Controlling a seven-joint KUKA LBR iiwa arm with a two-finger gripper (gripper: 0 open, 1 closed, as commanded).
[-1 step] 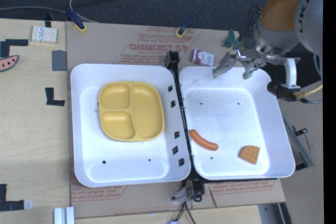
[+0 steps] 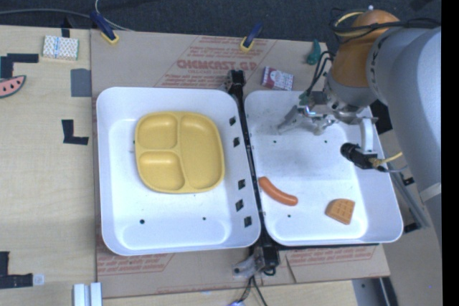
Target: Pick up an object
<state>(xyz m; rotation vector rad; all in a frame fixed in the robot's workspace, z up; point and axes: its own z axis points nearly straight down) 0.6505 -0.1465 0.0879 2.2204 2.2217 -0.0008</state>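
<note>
An orange sausage [image 2: 277, 191] lies in the right bin [image 2: 373, 222], near its left wall. A small tan waffle piece [image 2: 341, 211] sits to the sausage's right, toward the front edge. A yellow divided plate [image 2: 179, 152] rests in the left bin [image 2: 115, 175]. My gripper [image 2: 303, 125] hangs over the back part of the right bin, well behind the sausage and the waffle. Its fingers [image 2: 287, 122] are spread apart with nothing between them.
The grey arm with its orange band [image 2: 358, 57] covers the right bin's back right corner. On the cardboard behind the bins are a small packet [image 2: 276, 78], two yellow clamps [image 2: 251, 39] and a green clip [image 2: 314, 52]. A black divider [image 2: 244, 154] runs between the bins.
</note>
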